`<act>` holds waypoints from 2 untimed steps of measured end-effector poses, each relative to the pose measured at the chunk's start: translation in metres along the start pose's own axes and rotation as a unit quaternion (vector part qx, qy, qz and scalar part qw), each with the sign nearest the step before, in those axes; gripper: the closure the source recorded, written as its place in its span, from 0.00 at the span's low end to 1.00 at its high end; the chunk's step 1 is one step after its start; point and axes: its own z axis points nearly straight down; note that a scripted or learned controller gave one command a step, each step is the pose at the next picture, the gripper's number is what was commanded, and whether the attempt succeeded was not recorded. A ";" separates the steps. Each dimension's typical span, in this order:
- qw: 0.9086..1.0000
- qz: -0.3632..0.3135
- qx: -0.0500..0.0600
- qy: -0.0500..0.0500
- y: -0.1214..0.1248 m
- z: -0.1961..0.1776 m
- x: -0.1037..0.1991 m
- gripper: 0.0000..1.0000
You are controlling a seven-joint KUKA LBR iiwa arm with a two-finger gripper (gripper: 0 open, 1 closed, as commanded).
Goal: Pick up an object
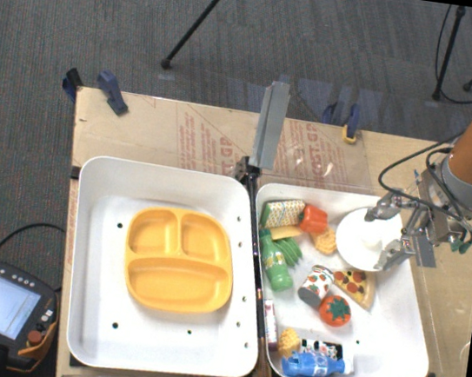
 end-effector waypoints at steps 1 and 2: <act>1.000 0.026 -0.002 0.005 0.071 0.118 0.084 0.00; 0.996 0.091 0.002 -0.017 0.079 0.106 0.127 0.00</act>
